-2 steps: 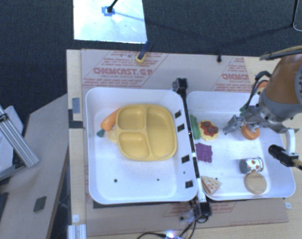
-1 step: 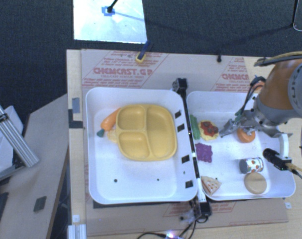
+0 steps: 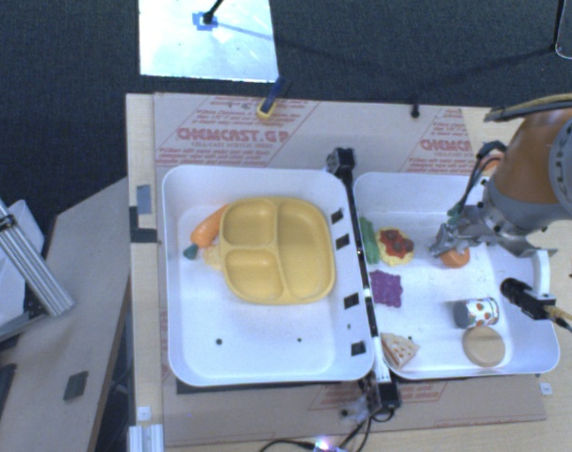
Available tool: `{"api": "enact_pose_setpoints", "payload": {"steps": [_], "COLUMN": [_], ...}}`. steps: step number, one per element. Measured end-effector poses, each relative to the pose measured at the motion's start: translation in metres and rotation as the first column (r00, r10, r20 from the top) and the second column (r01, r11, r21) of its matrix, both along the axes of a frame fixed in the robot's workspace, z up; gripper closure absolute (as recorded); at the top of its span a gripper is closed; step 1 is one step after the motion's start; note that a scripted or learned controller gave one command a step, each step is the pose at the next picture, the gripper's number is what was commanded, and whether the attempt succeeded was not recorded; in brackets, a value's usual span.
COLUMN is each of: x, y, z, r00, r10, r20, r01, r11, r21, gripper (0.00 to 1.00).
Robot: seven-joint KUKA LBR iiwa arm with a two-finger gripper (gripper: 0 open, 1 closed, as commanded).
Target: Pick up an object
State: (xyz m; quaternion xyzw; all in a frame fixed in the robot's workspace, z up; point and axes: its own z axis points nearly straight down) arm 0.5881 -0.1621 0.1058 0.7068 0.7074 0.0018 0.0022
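I'm at the grasp step: my hand (image 3: 449,246) is sitting down in the right bin (image 3: 427,188), right on top of a small orange toy (image 3: 455,257) at the bin's far middle. Can't tell if I'm clenched or released, or whether the toy is gripped at all. Judging next move: confirm closure on it, then lifting straight up, clear of the pizza slice (image 3: 396,245) to the left.

Yellow divided tray (image 3: 271,250) lies in the left bin (image 3: 187,347). A carrot (image 3: 207,226) lies touching the tray's left edge. Brown printed board (image 3: 234,132) lies beneath both bins.
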Motion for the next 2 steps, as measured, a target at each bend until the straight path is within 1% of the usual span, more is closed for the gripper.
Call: {"api": "enact_pose_setpoints", "payload": {"steps": [2], "x": [0.001], "y": [0.002], "z": [0.087], "r00": [1.000], "r10": [0.004], "r20": [-0.001], "r01": [-0.004], "r11": [1.000], "r21": [0.000], "gripper": [1.00]}}
